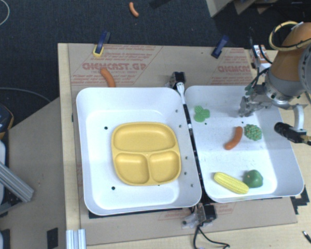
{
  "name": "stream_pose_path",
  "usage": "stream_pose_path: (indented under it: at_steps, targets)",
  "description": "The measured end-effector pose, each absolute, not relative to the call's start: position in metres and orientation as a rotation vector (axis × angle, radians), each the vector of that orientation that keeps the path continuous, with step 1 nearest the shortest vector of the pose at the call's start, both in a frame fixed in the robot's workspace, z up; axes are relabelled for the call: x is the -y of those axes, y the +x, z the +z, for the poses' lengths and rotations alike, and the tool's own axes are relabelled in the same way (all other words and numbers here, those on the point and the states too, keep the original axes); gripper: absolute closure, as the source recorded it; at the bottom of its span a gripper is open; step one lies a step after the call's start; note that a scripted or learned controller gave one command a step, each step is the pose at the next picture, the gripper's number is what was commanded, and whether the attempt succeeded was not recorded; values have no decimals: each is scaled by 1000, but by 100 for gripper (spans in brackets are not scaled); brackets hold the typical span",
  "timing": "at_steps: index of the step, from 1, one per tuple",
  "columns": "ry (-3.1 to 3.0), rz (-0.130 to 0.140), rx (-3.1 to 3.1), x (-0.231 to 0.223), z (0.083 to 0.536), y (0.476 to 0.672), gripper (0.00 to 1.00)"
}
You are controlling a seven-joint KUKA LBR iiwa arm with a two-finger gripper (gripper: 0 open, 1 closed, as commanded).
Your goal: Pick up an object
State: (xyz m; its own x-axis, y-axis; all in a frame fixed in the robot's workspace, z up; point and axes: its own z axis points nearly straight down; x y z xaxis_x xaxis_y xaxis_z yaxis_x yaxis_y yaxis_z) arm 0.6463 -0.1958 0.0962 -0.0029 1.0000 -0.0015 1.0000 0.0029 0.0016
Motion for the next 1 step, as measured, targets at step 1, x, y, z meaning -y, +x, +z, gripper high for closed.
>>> stream_pose_path:
  at_steps: [1]
  targets:
    - [2213,6,-2218,191,149,657,100]
